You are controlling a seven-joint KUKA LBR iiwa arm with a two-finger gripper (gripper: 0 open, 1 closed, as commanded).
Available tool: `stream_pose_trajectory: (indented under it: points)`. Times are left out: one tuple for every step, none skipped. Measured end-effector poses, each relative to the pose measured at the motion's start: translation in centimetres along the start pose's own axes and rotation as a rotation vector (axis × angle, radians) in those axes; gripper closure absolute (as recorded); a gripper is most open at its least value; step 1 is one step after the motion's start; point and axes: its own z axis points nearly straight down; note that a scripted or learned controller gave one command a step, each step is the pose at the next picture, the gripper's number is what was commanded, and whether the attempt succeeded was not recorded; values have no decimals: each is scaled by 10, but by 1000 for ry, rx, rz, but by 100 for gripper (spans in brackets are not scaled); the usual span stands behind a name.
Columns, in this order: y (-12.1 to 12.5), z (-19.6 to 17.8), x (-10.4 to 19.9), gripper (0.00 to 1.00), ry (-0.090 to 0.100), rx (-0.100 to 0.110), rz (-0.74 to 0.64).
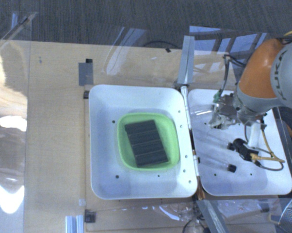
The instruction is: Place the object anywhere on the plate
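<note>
While the dark ribbed block (146, 143) is seen lying flat on the green plate (122, 136), the end effector (222, 115) is found over the other bin (274, 178), the one on the view's right. Whether the end effector is spread or pressed together cannot be told, since it is blurred and partly covered by the wrist above it. It is placed low over the far left part of that bin, close to the wall shared with the neighbouring bin.

The block is an oblong, and its long axis is laid from the far side of the plate toward the near side, leaning a little to the view's right at the near end. Its ribs are run across its width. It is kept wholly inside the plate's rim, about in the middle.

The plate is set in the middle of the white bin (102, 130) on the view's left. The block is thus well apart from the end effector, to its left in the view and slightly nearer the camera, with the two bin walls between them.

A small black piece (232, 168) is seen on the floor of the right-hand bin, nearer the camera than the end effector. The grey arm (289, 76) is brought in from the right, and both bins are borne by a pale wooden worktop (54, 130).
</note>
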Motion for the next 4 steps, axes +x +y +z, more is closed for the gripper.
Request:
stream_pose_trajectory:
  points:
    - [-65,-35,69,100,1,-1,-161]
    - [-65,-35,68,0,1,-2,-160]
    - [-29,-19,42,0,0,-4,-226]
    - [59,-19,26,0,-1,-4,-230]
